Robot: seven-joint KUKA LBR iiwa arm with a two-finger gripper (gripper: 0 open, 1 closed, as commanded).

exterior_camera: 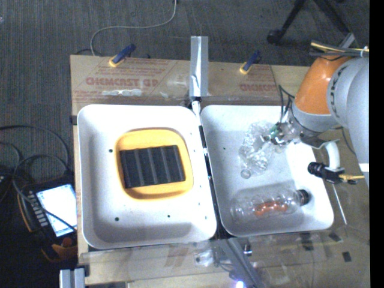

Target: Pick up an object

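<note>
While the grey arm [351,101] with its orange band reaches in from the right, its claw [281,134] sits low over the upper part of the right bin [219,161], right at the edge of a crumpled clear plastic piece [257,146]. Whether the claw is parted or closed cannot be made out, and no object is seen between its tips. Nearer the front of that same bin lies a clear plastic bottle [270,204] on its side, dark cap pointing right, with something orange inside. A small round clear item [245,173] rests between the crumpled plastic and the bottle. The left bin [90,161] holds a yellow-orange tray with a dark ribbed insert [153,164], lying flat near its middle. Both bins stand side by side on a brown tabletop [132,83], which carries two blue-and-yellow clamps [122,55] along its far edge.
</note>
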